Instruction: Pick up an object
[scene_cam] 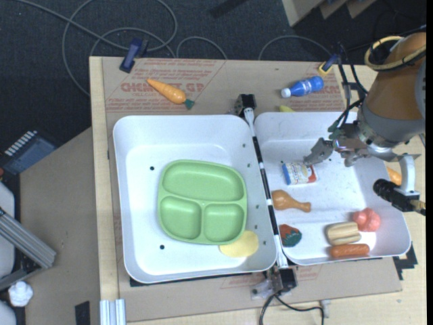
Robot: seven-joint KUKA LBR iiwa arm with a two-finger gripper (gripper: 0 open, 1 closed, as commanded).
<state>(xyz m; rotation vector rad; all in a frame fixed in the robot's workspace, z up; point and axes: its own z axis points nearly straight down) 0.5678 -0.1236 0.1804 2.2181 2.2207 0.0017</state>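
White plastic on both sides: the left bin (128, 181) holds a green sectioned tray (201, 200) in its middle, with a pale yellow piece (239, 245) touching the tray's lower right corner, right by the bin's near wall. Bare floor runs all around the tray's left and top.

Over in the right bin (318, 124), the gripper (323, 152) hangs above the upper middle, and whether it's apart or together, I cannot tell from this angle. Nothing shows between its tips. Just below it lies a small blue, white and red packet (298, 174), flat on the floor. Nearer the dividing edge sits a tan drumstick-shaped toy (289, 201), and below that a red and green piece (291, 235). Crowding the near right corner: a hot dog bun (343, 232), a red sausage (350, 251) against the front wall, a pink lump (366, 219). Open floor lies between the packet and that cluster.

Outside on the cardboard, a carrot (168, 91) and a blue bottle (303, 87) lie beyond the bins' far edges.
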